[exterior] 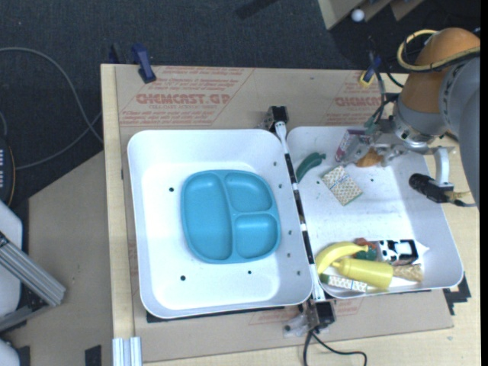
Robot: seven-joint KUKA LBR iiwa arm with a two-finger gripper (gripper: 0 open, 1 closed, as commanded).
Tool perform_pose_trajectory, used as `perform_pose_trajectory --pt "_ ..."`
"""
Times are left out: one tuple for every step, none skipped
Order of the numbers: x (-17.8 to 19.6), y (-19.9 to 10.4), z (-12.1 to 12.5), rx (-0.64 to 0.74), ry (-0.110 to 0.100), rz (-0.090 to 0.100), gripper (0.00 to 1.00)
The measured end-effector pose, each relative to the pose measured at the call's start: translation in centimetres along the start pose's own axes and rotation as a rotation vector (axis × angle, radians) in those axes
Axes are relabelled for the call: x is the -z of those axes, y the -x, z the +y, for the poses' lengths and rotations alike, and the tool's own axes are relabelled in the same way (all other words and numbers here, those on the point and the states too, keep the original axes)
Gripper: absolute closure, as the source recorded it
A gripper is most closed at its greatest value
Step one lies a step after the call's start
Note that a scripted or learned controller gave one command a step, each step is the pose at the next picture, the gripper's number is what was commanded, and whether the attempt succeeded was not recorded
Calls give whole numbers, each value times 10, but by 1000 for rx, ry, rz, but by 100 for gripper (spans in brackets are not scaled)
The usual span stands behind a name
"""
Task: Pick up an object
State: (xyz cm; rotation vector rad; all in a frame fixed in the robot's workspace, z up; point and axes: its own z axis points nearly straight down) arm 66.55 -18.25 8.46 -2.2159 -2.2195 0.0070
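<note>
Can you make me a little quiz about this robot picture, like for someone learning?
1. True or false: the blue divided plate lies in the left bin.
2. Which bin is the arm's tool over? A) the left bin B) the right bin C) neither bin
3. What yellow fruit lies at the near end of the right bin?

Key
1. True. The plate sits in the middle of the left bin.
2. B. The tool is at the far end of the right bin, near a small checked packet and a green object.
3. A banana, lying next to a yellow bottle.
</note>
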Motion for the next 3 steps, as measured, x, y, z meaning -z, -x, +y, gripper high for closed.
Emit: perform_pose_trajectory --pt "0 -72 -1 1 -5 2 0" --pt "1 -83 -1 -2 -5 -7 0" --pt "10 -86 -1 -2 -4 -3 100"
